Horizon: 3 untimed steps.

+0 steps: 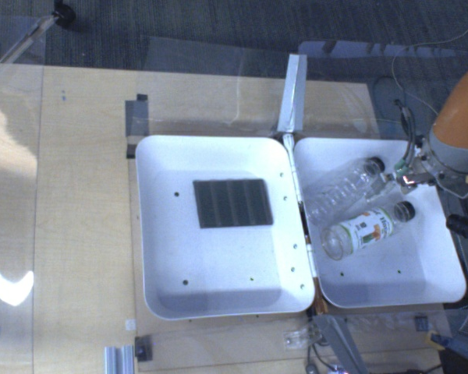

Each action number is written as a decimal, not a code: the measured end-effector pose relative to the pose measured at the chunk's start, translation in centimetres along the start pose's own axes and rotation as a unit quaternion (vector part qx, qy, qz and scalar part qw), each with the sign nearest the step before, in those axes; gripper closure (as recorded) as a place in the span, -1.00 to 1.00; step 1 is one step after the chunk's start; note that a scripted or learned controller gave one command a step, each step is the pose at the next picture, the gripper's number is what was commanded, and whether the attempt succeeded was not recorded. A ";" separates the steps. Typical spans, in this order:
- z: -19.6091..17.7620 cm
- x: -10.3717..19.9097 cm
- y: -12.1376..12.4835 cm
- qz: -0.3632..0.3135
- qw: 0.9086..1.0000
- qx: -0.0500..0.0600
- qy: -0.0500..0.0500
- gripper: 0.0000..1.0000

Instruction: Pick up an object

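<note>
The gripper hangs over the right bin; its state I cannot tell. A clear bottle lies just left of it, a labelled bottle below-left

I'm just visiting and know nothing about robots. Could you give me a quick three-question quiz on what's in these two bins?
1. True or false: the dark ribbed mat lies in the left bin.
2. How many bottles lie in the right bin?
3. Which bottle lies nearer the pincer: A) the labelled bottle, B) the clear bottle?

Key: 1 true; 2 two, both lying on their sides; 3 B.
</note>
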<state>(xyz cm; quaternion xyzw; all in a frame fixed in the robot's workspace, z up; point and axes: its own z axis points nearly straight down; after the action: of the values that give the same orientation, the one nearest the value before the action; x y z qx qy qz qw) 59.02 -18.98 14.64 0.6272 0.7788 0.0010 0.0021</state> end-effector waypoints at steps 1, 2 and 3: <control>5.7 -0.7 -4.1 -0.086 0.996 -0.004 -0.002 -1.00; 5.5 -0.3 -5.2 -0.149 0.989 -0.001 0.000 -1.00; 5.5 0.4 -7.9 -0.198 0.980 -0.008 -0.003 -1.00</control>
<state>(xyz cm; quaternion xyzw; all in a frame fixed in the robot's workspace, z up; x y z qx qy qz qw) 51.24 -20.25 9.08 0.4607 0.8875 0.0046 0.0098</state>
